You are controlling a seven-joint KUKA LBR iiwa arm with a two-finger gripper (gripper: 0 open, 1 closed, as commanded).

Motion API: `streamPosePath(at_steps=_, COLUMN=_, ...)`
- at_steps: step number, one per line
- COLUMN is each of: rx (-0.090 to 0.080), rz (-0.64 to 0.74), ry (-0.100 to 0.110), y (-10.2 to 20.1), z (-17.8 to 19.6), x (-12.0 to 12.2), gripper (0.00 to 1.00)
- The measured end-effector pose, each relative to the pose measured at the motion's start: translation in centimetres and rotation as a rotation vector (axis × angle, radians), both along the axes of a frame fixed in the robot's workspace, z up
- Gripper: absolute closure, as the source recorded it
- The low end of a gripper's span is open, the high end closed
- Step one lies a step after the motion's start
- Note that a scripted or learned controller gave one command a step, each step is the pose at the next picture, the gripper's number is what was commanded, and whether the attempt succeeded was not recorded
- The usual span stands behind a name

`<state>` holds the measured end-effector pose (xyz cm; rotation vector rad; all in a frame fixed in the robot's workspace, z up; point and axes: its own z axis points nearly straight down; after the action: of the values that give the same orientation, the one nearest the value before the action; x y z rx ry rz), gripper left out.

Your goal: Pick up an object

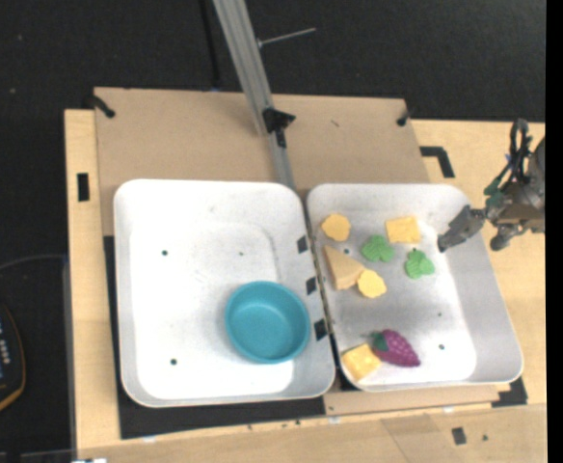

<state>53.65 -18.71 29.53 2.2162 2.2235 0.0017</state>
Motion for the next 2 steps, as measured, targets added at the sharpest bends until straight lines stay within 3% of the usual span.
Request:
streamPosePath(at_steps=1, rx=0.0, rz=-0.001, ry=0.0, y=0.0, z=0.0, x=0.0, gripper=0.0)
streamPosePath(at_steps=2, rx=0.0, rz=-0.003, ry=0.004, y=0.4, z=-5.2, x=-0.8, gripper=0.0)
